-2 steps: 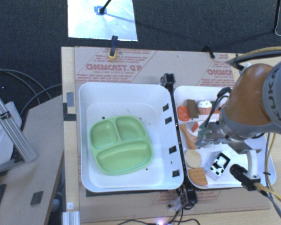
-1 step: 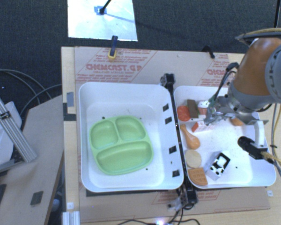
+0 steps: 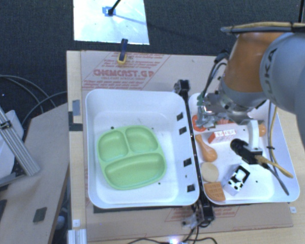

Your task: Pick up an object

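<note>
My gripper [image 3: 206,120] reaches down into the far left part of the right bin [image 3: 290,187], just above a small red piece [image 3: 196,121]. Just right of it lies a red and white box [image 3: 222,134]. An orange spoon-shaped piece [image 3: 207,150] lies a little nearer along the bin's left wall. Closer to the front are a round beige disc [image 3: 210,172], an orange-brown wedge [image 3: 215,191] and a black and white patterned block [image 3: 237,179]. The wrist hides the bin's far side. Nothing shows as held.
The left bin [image 3: 99,103] holds a green divided plate [image 3: 131,156]. A black hinge strip [image 3: 189,136] runs between the two bins. An orange piece [image 3: 263,130] peeks out by the right bin's right side. A blue and yellow tool [image 3: 123,51] lies beyond the bins.
</note>
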You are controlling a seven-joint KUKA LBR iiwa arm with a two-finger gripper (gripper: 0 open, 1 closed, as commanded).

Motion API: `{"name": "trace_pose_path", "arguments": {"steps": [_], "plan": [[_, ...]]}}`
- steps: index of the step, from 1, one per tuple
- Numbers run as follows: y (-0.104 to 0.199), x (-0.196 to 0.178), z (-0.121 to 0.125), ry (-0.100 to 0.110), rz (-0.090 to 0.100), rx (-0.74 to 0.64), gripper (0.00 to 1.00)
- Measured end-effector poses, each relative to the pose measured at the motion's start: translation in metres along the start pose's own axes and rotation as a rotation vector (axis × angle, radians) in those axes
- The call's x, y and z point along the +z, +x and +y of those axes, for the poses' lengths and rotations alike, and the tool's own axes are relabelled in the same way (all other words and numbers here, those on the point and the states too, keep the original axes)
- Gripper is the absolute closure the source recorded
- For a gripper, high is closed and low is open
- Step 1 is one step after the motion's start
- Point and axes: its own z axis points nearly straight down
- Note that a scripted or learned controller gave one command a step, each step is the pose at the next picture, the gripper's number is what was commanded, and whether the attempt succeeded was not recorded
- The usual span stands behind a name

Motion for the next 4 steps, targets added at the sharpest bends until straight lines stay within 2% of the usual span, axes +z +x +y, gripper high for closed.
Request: {"name": "trace_pose_path", "arguments": {"steps": [1,2,3,4], "plan": [[0.120,0.073,-0.084,0.016,0.002,-0.003,1.00],[0.124,0.141,-0.008,-0.013,-0.002,0.007,1.00],[0.104,-0.059,0.005,-0.012,0.000,0.008,1.00],[0.154,0.120,0.008,0.016,-0.003,0.005,1.00]]}}
